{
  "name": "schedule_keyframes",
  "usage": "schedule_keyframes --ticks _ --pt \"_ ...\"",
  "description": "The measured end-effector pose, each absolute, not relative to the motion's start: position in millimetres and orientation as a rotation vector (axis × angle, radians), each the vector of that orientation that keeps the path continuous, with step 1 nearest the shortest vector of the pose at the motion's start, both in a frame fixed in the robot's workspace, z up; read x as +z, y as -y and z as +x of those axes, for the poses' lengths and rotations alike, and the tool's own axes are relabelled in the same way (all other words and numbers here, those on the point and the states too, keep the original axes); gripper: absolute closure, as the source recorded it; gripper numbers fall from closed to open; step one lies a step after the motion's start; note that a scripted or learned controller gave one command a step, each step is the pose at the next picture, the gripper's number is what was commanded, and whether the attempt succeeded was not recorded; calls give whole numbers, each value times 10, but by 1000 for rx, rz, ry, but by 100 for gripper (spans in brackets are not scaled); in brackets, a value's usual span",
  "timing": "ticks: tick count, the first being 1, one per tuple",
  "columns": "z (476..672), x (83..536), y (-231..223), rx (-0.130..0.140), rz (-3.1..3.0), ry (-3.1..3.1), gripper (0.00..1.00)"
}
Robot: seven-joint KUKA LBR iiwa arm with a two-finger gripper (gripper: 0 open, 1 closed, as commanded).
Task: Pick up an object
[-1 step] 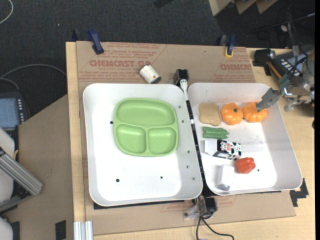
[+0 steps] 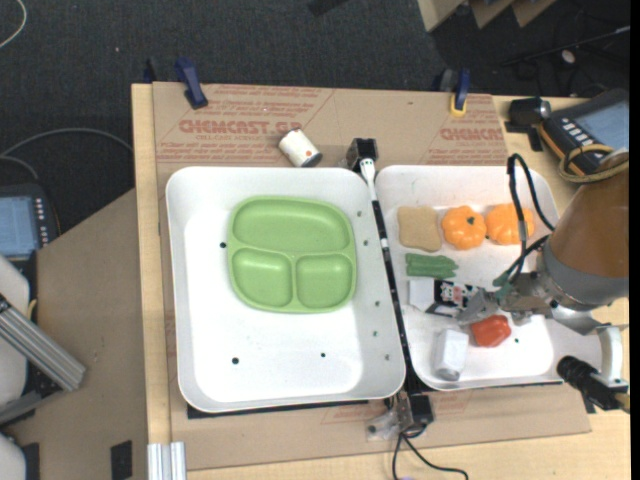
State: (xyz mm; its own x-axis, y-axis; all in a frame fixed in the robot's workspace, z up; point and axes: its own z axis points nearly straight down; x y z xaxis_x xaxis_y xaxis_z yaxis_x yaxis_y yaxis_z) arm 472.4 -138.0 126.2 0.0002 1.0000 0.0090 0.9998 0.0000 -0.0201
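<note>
I see my worktop [image 2: 250, 118] with two white bins. The left bin [image 2: 200, 348] holds a green tray [image 2: 292, 253]. My arm [image 2: 590, 248] hangs over the right bin [image 2: 520, 368]. The claw [image 2: 480, 306] sits low there, and I cannot tell if it is apart or together. The red thing [image 2: 490, 332] lies just below the claw, touching or nearly so.
</note>
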Motion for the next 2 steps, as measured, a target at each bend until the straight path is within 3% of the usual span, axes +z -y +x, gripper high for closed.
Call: schedule_keyframes --ticks 1,2 --pt "4797 1434 1420 -2 -2225 2222 100" --pt "5178 1081 1030 -5 -2239 2233 100"
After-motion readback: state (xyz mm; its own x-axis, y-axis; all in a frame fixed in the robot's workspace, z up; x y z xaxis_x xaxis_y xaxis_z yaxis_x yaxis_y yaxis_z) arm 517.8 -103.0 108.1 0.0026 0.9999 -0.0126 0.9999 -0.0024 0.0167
